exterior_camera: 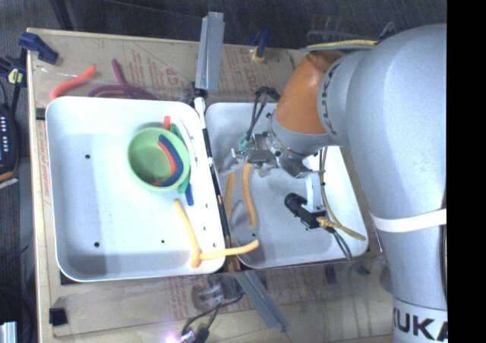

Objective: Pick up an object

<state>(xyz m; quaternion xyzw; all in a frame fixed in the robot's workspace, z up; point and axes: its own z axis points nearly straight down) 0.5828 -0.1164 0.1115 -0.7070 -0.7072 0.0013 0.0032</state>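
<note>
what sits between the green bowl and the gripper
In the camera view, the raised rims where the two white bins meet run between the green bowl and the gripper, with a strip of bare bin floor on either side.

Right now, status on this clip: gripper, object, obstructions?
Gripper low in right bin, near its left wall. Orange strip just below it, no grasp seen. Green bowl sits in left bin.
</note>
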